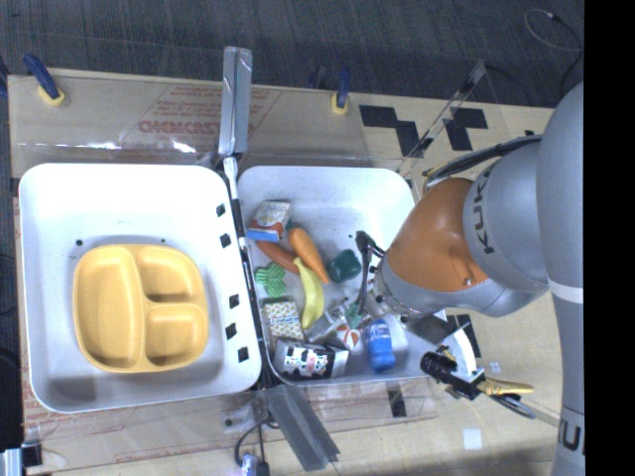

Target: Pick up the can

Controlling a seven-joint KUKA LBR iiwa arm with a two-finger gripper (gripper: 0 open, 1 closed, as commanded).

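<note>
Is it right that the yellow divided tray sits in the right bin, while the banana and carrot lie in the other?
Not quite. The camera view shows the yellow divided tray in the left bin; the banana and carrot lie in the right bin.

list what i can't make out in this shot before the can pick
- Tool: in the camera view, the arm's orange band and grey wrist cover it, so its state and contact are unreadable.
- Can: lies at the right bin's near edge; label print too small to read.
- Small packets by the banana: overlapping and blurred; kinds unclear.
- Bin floor under the arm: hidden.
</note>
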